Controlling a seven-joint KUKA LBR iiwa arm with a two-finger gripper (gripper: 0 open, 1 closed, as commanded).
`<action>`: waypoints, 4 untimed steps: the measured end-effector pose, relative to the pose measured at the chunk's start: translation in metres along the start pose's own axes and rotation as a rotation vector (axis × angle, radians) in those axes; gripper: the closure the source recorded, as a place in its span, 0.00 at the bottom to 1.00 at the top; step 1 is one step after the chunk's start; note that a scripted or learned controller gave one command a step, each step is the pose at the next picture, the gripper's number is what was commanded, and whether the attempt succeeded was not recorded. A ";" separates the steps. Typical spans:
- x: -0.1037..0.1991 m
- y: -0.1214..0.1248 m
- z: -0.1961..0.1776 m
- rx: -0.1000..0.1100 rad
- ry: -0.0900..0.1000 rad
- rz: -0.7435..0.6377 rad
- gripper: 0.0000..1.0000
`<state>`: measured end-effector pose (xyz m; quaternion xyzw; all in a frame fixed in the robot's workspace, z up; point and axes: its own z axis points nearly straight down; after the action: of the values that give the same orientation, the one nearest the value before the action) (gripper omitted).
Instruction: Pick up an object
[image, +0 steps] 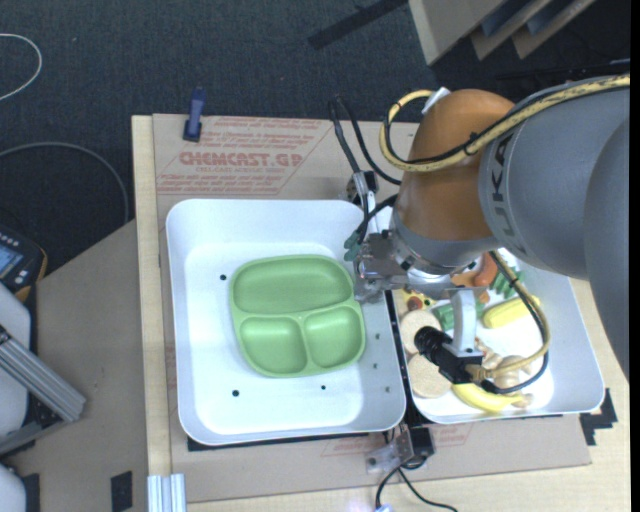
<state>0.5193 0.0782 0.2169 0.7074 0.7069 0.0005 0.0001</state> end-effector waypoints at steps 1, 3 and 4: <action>0.076 -0.042 0.005 0.007 0.003 -0.008 1.00; 0.068 -0.041 -0.136 0.006 -0.002 0.002 1.00; 0.036 -0.043 0.009 0.017 -0.006 0.004 1.00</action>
<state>0.4761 0.1138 0.2075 0.7087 0.7055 -0.0076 -0.0038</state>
